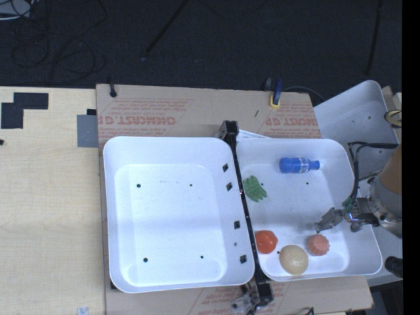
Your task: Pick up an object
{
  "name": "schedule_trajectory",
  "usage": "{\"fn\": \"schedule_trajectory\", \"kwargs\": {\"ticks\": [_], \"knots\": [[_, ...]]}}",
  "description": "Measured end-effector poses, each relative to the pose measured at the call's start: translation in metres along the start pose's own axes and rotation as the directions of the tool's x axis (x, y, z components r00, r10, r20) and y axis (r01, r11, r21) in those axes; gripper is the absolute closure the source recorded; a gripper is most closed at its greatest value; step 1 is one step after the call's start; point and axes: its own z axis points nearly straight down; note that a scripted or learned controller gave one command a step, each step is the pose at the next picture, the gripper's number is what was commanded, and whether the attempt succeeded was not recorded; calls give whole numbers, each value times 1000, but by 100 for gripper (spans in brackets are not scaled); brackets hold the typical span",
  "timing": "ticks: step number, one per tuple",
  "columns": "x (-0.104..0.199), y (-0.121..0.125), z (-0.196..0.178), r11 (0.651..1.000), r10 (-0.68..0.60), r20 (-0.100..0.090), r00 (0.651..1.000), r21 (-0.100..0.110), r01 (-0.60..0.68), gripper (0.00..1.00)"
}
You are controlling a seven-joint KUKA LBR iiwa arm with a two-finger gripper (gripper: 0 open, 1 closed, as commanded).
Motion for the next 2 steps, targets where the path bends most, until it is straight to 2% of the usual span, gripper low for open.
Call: {"fn": "schedule_trajectory", "kwargs": {"ticks": [2], "knots": [[0, 0, 0, 1000, 0, 0, 1000, 0, 0, 0]]}}
